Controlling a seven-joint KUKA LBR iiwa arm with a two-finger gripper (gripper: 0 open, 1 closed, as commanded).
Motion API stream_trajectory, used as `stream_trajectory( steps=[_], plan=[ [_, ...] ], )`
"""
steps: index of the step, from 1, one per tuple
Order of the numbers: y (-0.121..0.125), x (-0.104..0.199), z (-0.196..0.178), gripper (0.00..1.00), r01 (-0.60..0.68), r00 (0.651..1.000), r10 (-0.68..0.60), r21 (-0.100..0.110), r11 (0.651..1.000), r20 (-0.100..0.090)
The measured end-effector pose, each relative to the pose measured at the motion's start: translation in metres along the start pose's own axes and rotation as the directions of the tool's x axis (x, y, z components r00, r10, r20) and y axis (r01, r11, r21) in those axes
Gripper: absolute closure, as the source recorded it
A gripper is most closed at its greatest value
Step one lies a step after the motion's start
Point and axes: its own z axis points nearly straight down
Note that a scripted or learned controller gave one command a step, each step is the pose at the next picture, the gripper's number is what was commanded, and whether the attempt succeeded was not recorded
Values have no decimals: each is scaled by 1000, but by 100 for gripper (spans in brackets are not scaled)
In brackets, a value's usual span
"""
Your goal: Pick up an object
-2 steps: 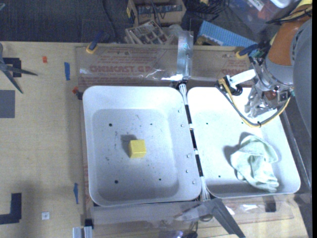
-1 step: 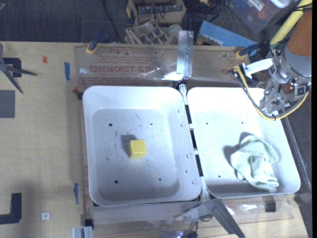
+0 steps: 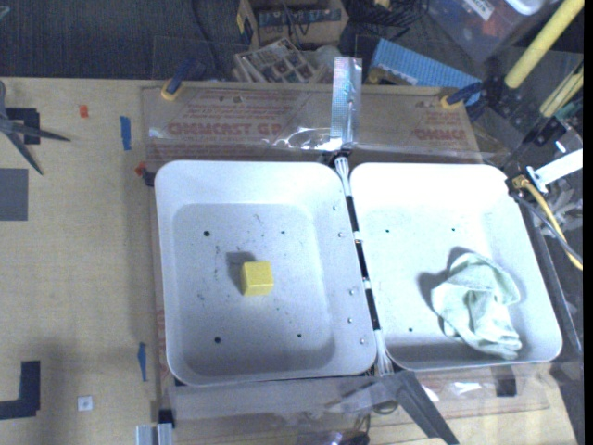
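The left bin [image 3: 185, 193] holds a yellow block [image 3: 258, 278] near its centre, set slightly askew to the walls. The right bin [image 3: 417, 193] holds a crumpled pale cloth [image 3: 477, 306] toward its near right. The gripper's state cannot be told. The arm enters from the right, so the cloth probably lies nearer its reach. Behind the bins, red lettering on a clear sheet [image 3: 241, 123] is only partly legible.

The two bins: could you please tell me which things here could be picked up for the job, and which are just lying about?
For the job:
- yellow block in the left bin
- crumpled pale cloth in the right bin

Just lying about:
- blue tape strips on the bench
- yellow clamp at the back edge
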Motion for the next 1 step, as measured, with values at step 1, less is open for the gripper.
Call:
stream_trajectory(
  steps=[1],
  plan=[
    [56, 45, 29, 100, -9, 1000, 9, -3, 1000, -1]
  ],
)
